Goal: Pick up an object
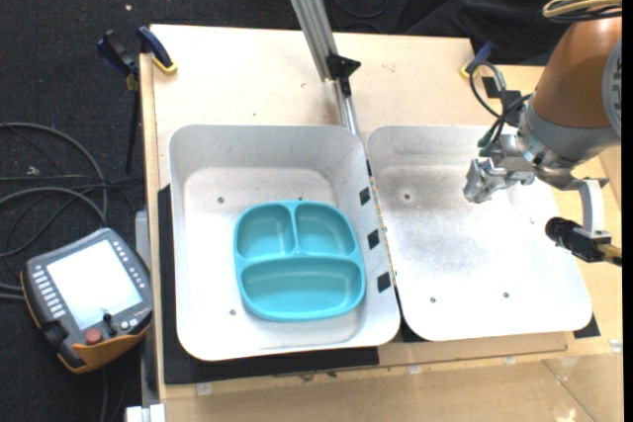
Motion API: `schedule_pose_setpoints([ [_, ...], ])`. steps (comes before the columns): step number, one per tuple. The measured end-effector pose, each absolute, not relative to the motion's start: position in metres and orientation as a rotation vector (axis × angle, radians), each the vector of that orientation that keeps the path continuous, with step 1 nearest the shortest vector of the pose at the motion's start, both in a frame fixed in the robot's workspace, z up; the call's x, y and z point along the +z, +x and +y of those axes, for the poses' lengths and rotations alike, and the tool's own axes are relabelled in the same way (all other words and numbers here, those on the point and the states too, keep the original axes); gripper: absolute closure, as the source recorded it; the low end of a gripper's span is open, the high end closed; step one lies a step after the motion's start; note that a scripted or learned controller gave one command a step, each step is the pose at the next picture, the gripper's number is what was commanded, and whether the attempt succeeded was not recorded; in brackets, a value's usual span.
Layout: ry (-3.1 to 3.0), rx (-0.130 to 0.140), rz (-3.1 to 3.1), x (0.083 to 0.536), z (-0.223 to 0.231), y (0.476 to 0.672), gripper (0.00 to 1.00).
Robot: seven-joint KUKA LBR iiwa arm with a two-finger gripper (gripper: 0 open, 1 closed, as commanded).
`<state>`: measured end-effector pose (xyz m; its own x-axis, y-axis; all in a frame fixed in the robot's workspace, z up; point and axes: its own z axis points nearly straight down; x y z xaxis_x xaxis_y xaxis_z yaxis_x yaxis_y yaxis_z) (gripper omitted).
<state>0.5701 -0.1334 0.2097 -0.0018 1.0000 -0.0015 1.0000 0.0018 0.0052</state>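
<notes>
Camera view: arm point(584, 84) reaches in from the right, gripper point(479, 185) hanging over the right bin point(495, 301), upper part, nothing visibly between the jaws. Can't tell if the jaws are spread or pressed together, too small. Only pickable object in sight is the teal divided plate point(297, 260), lying flat in the left bin point(198, 212), well apart from the gripper. Step looks like approach, grasp not yet made. Next move likely calls for crossing over the divider to the left bin, then dropping onto the plate's rim; flat and shallow, so an awkward pinch.
</notes>
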Motion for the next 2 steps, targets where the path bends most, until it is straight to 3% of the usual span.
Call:
schedule_pose_setpoints([
  [1, 2.216, 0.003, 2.221, 0.233, -0.133, 0.571, 1.00],
  [2, 2.214, 0.001, 2.231, 0.223, -0.079, 0.583, 1.00],
])
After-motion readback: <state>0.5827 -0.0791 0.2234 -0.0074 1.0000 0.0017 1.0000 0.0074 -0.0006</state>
